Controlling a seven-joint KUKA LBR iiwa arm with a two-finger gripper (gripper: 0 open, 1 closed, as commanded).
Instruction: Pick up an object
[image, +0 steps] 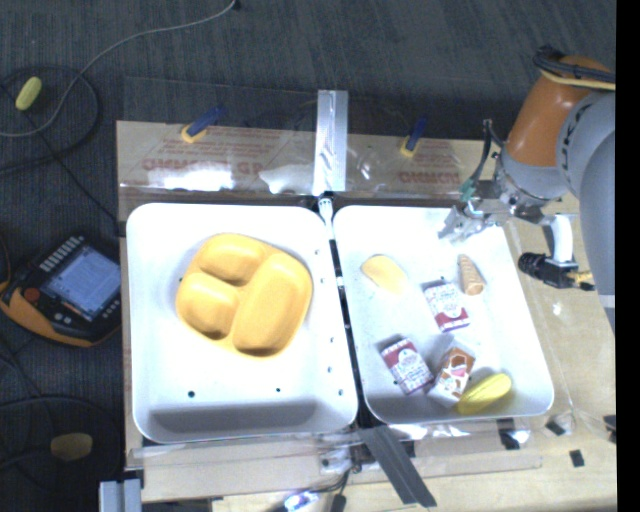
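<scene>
We see a robot lab: white bins (150, 400) on a bench (250, 160), teach pendant (70, 290) at 9 o'clock, loose cables (100, 60), dark carpet.

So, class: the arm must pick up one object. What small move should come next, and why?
Probably move the gripper down-left and lower it toward the brown cone-shaped piece, the closest item. It sits at the right-hand white bin's upper right corner, above the objects.

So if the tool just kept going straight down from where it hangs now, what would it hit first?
Probably bare floor of the right bin near its top right corner. The tool hangs there, tips pointing down and slightly left. The nearest item, the small brown cone, lies just below it in the view, likely off that line; depth is unclear.
</scene>
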